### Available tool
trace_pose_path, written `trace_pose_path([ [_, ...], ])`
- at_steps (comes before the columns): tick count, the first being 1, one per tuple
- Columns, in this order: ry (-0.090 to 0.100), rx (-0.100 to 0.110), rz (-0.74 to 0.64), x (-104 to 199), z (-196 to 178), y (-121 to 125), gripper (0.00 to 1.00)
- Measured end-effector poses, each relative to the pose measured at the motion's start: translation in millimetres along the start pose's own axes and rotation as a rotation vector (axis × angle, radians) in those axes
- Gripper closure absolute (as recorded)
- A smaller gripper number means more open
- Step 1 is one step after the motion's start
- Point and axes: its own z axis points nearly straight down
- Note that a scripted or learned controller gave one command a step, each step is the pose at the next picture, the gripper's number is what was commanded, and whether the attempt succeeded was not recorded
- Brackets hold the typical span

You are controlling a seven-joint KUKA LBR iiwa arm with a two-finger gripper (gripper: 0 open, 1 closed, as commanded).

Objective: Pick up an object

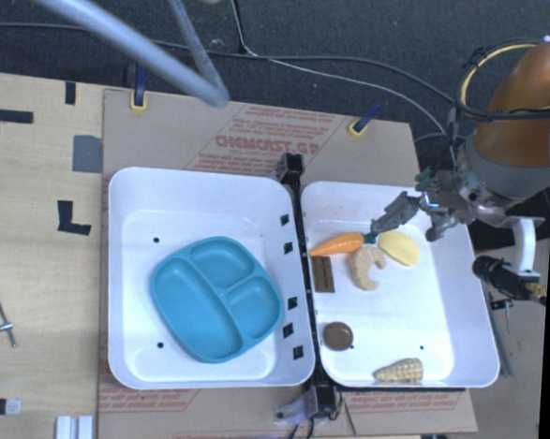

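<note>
In the right bin lie an orange carrot, a yellow rounded piece, a pale curved piece, a brown bar, a brown disc and a tan ridged cone. My gripper hangs over the bin's far side, just above the yellow piece. It is open, with its fingers spread to either side. One dark finger points down-left toward the carrot's tip. Nothing is between the fingers.
The left bin holds a blue divided plate. A black divider runs between the bins. The arm's grey body and orange band stand at the right. Cables cross the dark floor behind.
</note>
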Motion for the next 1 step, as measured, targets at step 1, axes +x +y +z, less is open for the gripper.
trace_pose_path([
  [1, 0.001, 0.006, 0.001, -1.5, 64.2, -3.9, 0.00],
])
